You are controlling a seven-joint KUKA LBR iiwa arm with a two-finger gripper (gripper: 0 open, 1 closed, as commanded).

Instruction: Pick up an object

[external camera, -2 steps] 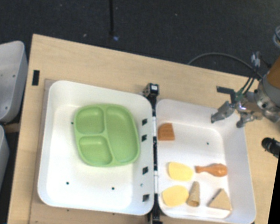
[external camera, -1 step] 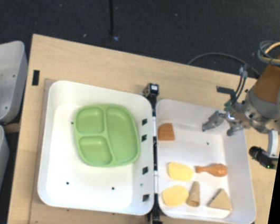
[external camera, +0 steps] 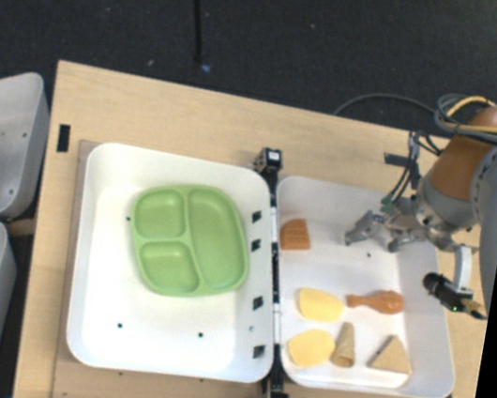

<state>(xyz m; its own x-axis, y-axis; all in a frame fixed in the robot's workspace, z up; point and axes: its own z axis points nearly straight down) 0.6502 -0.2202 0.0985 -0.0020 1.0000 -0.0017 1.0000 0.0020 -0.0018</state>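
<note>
the gripper [external camera: 379,232] hangs spread open, grasping nothing. nearest below it lies the drumstick [external camera: 377,303], likely light, rigid, slightly slick plastic; best pinched across its narrow handle end.

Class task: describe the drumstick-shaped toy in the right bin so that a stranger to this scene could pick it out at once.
Start at the right bin of the two white bins, the one without the green tray. Below the hand and right of the upper yellow piece lies the drumstick. It alone has a rounded brown head tapering to a thin handle; its neighbours are flat wedges, a cone and yellow blobs.
</note>
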